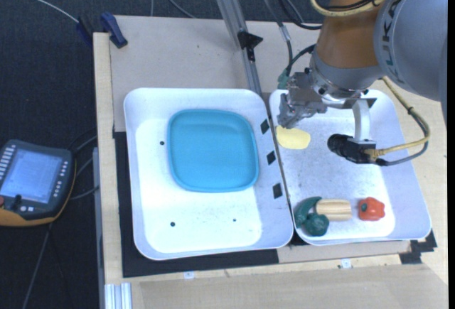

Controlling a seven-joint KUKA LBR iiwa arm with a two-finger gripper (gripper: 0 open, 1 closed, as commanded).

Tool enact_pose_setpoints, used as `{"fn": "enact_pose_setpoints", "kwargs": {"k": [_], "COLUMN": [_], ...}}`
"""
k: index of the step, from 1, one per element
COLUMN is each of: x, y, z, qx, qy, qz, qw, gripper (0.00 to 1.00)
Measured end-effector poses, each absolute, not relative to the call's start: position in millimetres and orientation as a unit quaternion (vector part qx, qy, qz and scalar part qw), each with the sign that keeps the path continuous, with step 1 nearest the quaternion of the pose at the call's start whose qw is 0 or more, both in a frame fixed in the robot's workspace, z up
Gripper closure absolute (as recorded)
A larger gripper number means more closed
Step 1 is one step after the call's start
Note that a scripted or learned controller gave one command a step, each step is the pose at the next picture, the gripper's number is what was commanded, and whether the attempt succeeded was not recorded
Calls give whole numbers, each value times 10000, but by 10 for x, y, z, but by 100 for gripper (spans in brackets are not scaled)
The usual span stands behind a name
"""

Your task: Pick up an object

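Gripper (293, 116) sits low over the upper-left corner of the right bin (405, 180), right above a pale yellow object (293, 138). Claw state: cannot tell, since the wrist body blocks the view.

The yellow object lies on the bin floor, just beside the bin's left wall, and its top edge is tucked under the gripper. It looks to be resting on the floor, not lifted. Contact or a small gap, unclear.

So by my read the pick is not done: the arm is at the approach or grasp stage over the likely target, and the close and lift are left.

Other candidates sit along the near edge of the same bin, well apart from the gripper: a dark green object (311, 216), a tan cylinder (334, 209) touching it, and a red pepper-like object (370, 209) just beside that.

A black cable fitting (350, 147) hangs off the arm over the bin.

The left bin (142, 158) holds a blue plate (212, 150).
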State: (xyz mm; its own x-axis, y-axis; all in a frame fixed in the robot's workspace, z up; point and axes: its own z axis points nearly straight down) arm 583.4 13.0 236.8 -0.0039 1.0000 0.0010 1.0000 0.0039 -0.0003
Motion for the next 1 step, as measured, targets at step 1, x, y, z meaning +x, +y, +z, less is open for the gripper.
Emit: {"fn": "enact_pose_setpoints", "kwargs": {"k": [1], "x": [5686], "y": [585], "z": [2280], "qx": [-7057], "qy": [-7085], "qz": [-2], "qw": [4], "gripper": [100]}}
